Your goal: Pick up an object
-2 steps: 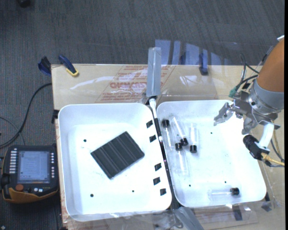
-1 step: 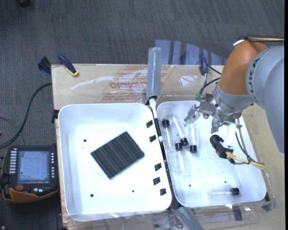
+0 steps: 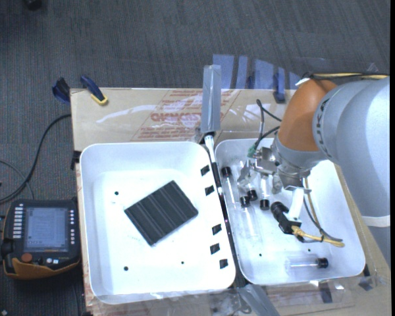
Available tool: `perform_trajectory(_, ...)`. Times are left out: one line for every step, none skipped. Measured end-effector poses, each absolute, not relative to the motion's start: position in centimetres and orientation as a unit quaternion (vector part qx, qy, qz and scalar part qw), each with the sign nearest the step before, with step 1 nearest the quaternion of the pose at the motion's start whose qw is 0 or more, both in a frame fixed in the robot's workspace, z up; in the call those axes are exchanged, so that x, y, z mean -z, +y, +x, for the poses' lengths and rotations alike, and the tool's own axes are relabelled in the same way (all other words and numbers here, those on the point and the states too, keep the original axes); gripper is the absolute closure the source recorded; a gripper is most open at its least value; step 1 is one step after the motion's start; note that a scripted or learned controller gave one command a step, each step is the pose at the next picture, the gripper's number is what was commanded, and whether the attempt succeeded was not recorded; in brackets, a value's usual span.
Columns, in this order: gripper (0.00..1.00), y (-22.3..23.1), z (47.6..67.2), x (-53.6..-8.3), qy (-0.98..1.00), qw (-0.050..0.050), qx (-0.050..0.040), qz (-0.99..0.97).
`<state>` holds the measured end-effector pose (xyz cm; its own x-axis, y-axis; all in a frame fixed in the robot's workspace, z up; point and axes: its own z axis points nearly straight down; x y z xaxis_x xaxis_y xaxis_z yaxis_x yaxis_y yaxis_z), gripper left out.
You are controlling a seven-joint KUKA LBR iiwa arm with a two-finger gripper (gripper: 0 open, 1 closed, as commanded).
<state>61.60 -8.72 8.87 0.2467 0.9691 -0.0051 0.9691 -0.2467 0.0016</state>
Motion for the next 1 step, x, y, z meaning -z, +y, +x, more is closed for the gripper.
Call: perform_trajectory(1.0,-8.57,61.49,-9.59,0.612,-0.002,0.0022,0.791)
